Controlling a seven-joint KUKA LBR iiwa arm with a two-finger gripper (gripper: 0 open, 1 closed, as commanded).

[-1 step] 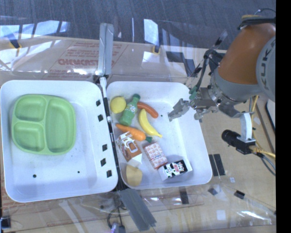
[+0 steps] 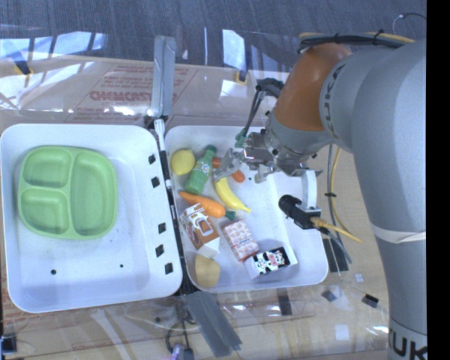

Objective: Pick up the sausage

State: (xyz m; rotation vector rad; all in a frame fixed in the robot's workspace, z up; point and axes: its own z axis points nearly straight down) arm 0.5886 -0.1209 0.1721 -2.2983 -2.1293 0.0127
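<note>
Sausage [image 2: 238, 175] beside banana [image 2: 230, 193] in right bin [image 2: 315, 265]; pincer [image 2: 244, 162] just above, grip state unclear.

**Two bins on my bench**

My bench [image 2: 75, 88] carries two shallow white bins set side by side, their inner rims touching along the middle. The left bin [image 2: 30, 276] sits toward the bench's left edge; the right bin [image 2: 304, 265] sits beside it, toward the edge where I reach in. Beyond the bins, along the bench's far edge, a clear sheet with red print [image 2: 116, 88] lies flat on the surface. At the near edge, a grey strip [image 2: 214, 325] pokes out below where the two bins meet
</note>
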